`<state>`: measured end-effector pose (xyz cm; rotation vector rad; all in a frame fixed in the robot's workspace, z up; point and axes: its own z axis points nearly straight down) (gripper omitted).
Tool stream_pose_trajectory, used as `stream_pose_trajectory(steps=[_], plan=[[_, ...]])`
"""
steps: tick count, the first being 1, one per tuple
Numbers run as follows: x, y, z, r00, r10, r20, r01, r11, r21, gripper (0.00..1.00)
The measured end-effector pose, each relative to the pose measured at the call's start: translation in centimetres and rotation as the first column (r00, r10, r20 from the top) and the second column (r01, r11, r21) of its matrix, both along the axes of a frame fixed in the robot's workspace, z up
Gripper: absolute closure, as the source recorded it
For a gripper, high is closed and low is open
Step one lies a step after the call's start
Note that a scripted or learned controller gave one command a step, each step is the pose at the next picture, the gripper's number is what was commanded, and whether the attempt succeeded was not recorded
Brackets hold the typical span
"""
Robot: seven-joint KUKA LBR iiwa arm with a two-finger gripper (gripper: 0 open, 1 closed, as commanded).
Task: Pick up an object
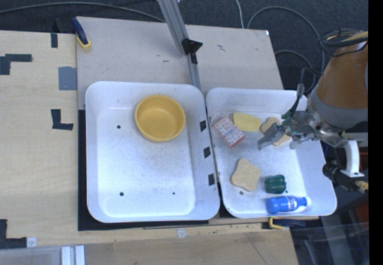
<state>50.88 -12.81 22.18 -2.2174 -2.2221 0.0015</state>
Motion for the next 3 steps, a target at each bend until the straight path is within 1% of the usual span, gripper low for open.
stream_pose_trajectory(steps=[1,2,3], plan=[[0.0,0.0,0.0,1.0,0.0,0.0,0.0,1.0,0.0,0.0],[-0.2,-1.0,-5.4,1.0,-0.003,-0.005,0.003,1.0,0.0,0.0],[0.2,-0.5,-11.6,1.0,-0.001,-0.006,0.001,1.0,0.001,0.0]])
